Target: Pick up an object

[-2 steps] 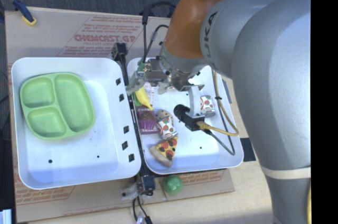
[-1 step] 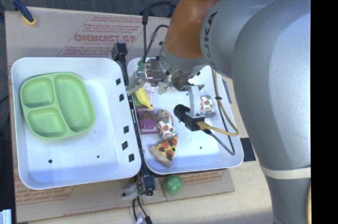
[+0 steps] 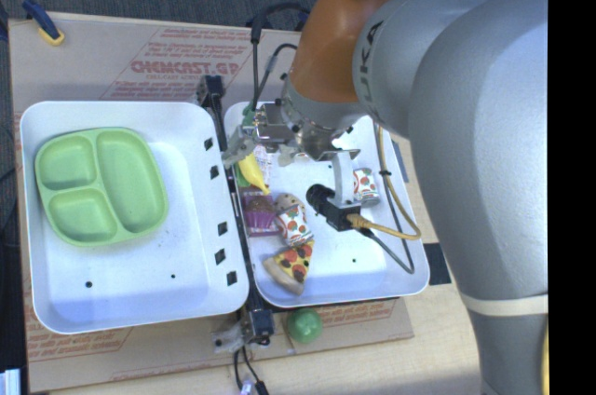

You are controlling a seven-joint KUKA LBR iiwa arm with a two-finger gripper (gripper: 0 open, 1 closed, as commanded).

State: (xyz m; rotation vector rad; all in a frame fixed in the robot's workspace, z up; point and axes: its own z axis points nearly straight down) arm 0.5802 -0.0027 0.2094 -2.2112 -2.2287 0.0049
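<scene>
I see the arm reaching over the right bin, its orange band above the bin's far end. The gripper hangs over the bin's far left corner, by the divider between the bins; its metal parts blur together and I cannot tell its state. Using the right bin as my landmark: a banana lies at its left wall, just beside and below the gripper. Nearer the bin's middle sit a purple thing and a carton, touching each other. A pizza slice lies near its front edge. A can stands toward its right side. A green ball lies outside, just past its front rim. A green tray fills the left bin's far half.
</scene>
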